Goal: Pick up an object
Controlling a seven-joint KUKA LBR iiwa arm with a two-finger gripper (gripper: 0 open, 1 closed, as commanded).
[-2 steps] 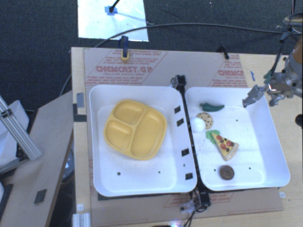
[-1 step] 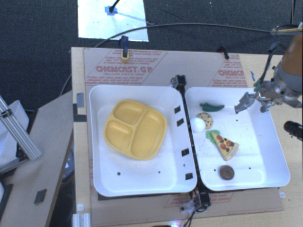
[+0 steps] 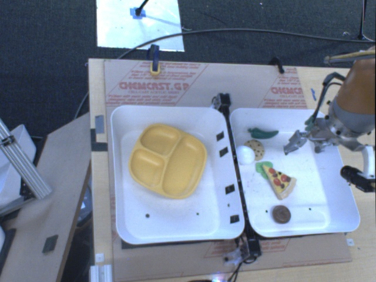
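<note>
The right bin (image 3: 338, 213) holds several toy foods: a green pepper (image 3: 262, 133), a speckled cookie (image 3: 254, 147), a white ball (image 3: 245, 154), a pizza slice (image 3: 277, 180) and a brown disc (image 3: 282, 214). My gripper (image 3: 306, 144) hangs over the upper right part of this bin, to the right of the pepper and cookie. Its fingers are spread apart and it is open, with nothing between them. The left fingertip (image 3: 291, 144) points down toward the bin floor, clear of every toy.
A yellow divided plate (image 3: 168, 160) lies in the left bin (image 3: 135, 222). A black clipped divider (image 3: 230, 157) joins the two bins. The grey arm with its orange band (image 3: 358, 90) comes in from the right. Cardboard (image 3: 194, 81) lies under the bins.
</note>
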